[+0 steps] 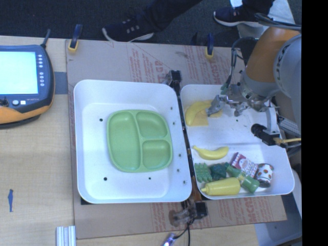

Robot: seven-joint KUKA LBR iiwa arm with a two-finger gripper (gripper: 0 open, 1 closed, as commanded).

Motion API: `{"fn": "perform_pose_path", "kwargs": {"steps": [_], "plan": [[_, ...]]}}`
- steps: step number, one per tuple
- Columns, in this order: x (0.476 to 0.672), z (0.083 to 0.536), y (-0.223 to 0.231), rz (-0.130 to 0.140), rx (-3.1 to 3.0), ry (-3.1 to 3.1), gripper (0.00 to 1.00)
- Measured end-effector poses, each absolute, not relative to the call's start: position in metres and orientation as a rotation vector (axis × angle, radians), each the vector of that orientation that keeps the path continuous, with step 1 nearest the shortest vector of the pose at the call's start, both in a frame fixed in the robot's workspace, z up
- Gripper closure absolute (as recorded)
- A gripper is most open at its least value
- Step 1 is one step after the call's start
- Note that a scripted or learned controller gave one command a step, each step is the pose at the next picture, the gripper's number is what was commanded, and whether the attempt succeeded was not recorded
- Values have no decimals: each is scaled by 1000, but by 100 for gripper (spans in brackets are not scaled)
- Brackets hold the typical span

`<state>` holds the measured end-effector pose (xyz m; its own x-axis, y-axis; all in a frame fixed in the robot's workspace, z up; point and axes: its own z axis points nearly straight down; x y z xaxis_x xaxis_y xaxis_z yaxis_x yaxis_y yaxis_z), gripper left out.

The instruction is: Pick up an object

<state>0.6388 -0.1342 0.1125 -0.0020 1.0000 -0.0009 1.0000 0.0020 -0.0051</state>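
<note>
1. Here, the two-finger metal gripper (224,104) is seen low over the right shallow white bin (279,191), fingers spread.
2. The pale yellow wedge-shaped piece (195,114) is touched by one finger, not clasped.

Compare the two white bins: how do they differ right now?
The left bin carries a single green divided plate lying flat at its middle; the right bin carries scattered toy food: a banana, a yellow wedge, green pieces and a small carton. The gripper is over the right bin's far end, not the left bin. Both are shallow, white, side by side.
</note>
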Motion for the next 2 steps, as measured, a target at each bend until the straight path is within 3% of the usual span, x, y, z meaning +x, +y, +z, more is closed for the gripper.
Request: {"fn": "perform_pose_path", "kwargs": {"steps": [1, 2], "plan": [[656, 92, -132, 3, -2216, -2225, 0], [656, 92, -125, 5, -2215, -2224, 0]]}}
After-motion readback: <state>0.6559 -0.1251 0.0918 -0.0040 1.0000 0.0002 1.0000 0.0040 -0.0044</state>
